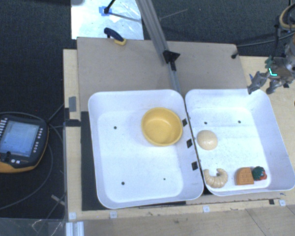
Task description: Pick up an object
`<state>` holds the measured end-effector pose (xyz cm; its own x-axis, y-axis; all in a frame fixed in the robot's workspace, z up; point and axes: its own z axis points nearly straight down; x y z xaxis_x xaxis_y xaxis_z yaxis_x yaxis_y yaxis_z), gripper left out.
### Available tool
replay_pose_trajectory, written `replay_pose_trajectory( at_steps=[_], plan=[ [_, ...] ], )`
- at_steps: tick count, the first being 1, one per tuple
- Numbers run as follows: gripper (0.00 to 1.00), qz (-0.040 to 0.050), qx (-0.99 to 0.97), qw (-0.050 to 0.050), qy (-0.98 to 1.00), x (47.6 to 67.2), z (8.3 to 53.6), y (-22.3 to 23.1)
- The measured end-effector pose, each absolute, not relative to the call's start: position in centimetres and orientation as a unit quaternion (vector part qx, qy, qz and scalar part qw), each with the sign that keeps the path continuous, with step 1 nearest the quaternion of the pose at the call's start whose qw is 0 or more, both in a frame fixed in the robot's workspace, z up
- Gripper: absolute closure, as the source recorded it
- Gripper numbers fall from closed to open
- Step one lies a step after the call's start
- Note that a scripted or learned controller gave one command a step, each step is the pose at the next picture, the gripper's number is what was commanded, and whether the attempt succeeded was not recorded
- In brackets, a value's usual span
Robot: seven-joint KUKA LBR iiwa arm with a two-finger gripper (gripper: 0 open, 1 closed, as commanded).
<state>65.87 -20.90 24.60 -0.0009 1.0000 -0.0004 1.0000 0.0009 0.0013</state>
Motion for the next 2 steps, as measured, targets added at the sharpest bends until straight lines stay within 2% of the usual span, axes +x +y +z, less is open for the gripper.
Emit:
replay_pose_trajectory(
  at_steps=[1,2],
  plan=[
    [0.0,0.0003,0.707,0.001,0.707,65.9,24.6,-20.9],
    [0.0,-0.0008,0.707,-0.001,0.707,65.5,18.5,-21.0]
  ],
)
